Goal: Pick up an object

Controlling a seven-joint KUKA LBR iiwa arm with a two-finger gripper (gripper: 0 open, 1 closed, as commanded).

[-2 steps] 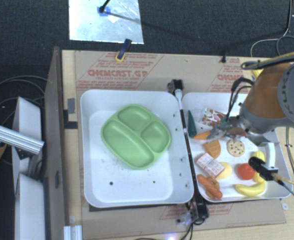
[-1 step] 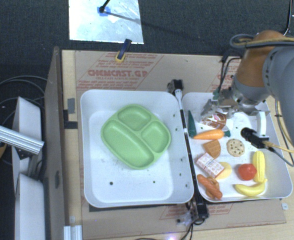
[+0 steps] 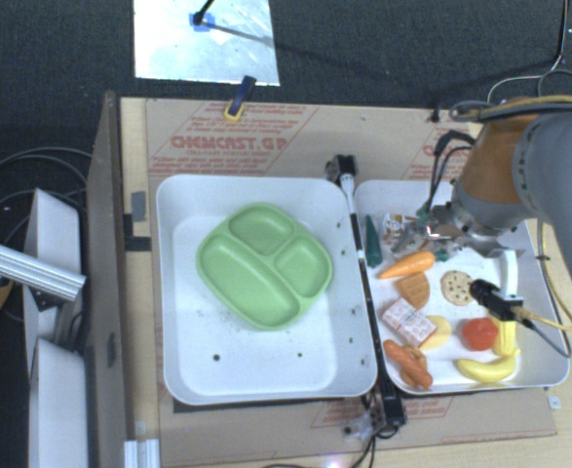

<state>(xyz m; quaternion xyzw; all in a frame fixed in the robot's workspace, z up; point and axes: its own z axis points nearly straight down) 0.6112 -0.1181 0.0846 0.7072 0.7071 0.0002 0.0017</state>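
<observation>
Toy food in right bin [image 3: 549, 359], arm above it.
Carrot [image 3: 407, 263] lies at the bin's left-centre, just beside the gripper [image 3: 439, 230]; finger state cannot be told. Cookie [image 3: 456, 287], tomato [image 3: 479, 333], banana [image 3: 490, 367] nearby. Left bin [image 3: 183, 359] holds green plate [image 3: 263, 265]. Desk board [image 3: 232, 135] reads "CHEMCAST GP".

text: red "CHEMCAST GP" printed on the brown paper-covered sheet [image 3: 266, 130] on my surface, above the bins | repeated print at its right and bottom edges: unreadable
</observation>
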